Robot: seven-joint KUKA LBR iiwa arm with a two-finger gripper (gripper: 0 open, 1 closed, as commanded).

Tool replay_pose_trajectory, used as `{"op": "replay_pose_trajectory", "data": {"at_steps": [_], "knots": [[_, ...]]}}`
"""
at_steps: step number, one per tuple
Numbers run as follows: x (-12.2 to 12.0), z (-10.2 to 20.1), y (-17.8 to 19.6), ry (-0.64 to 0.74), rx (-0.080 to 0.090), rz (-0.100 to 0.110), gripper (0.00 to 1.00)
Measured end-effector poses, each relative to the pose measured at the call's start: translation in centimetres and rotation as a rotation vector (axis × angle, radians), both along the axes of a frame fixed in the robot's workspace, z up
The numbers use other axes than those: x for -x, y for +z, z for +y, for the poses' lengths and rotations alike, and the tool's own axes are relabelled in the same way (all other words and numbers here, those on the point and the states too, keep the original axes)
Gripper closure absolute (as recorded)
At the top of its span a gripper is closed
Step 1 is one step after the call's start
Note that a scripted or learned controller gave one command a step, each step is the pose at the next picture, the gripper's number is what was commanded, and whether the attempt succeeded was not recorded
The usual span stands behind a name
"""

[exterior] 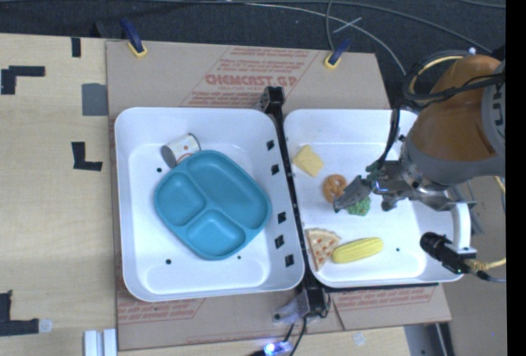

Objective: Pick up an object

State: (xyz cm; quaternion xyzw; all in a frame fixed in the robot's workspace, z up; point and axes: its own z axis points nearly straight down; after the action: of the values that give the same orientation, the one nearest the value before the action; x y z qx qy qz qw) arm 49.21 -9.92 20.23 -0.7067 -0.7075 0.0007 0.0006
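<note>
The green toy [359,208] lies near the middle of the right bin [411,274], just beside a brown pastry [334,186]. The gripper [355,200] sits directly over it, low in the bin. Its dark fingertips appear to straddle the green toy, but whether they are spread or pressed onto it cannot be told from this slanted view, so no grasp can be claimed.

To do this step well, the fingers should probably come down on either side of the green toy alone, keeping clear of the pastry, which lies close enough to be nudged or caught. The squeeze ought to be complete before any lift, and the lift should go straight up, since a small, rounded piece could slip out sideways.

The right bin also holds a yellow cheese wedge [308,159] toward its far left corner, a waffle slice [322,245] near the front left, and a corn cob [356,249] just beside the waffle slice.

The left bin [131,182] holds a blue divided tray [212,203] in its middle, with a small can [180,150] lying on its side at the tray's far edge.
</note>
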Motion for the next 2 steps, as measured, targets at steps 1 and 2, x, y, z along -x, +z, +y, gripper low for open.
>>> {"op": "replay_pose_trajectory", "data": {"at_steps": [1, 2], "knots": [[-0.8, 0.2, -4.8, 0.0, -0.001, 0.004, 0.0], [-0.2, 0.3, -11.2, -0.001, -0.001, 0.005, 0.0]]}}
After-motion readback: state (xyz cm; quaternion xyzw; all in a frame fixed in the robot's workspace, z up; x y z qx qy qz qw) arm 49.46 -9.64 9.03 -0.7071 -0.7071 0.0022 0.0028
